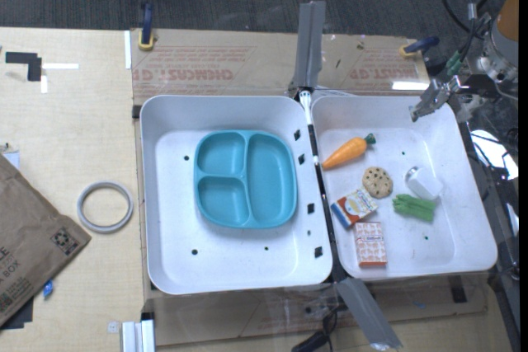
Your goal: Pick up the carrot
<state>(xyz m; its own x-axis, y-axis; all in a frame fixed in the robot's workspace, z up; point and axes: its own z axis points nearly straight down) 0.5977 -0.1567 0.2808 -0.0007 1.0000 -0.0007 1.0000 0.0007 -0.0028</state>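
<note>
There, carrot (346,151) in right bin (462,260), beside cookie (377,181).

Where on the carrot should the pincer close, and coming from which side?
Grip the carrot across its thick orange middle, coming straight down from above. It lies flat and slanted in the right bin, green top toward the far side, tip near the divider, with clear floor beside it for the fingers.

light: bright, even | shadows: soft; faint | glare: white bins (165,260) washed | focus: slightly soft
</note>
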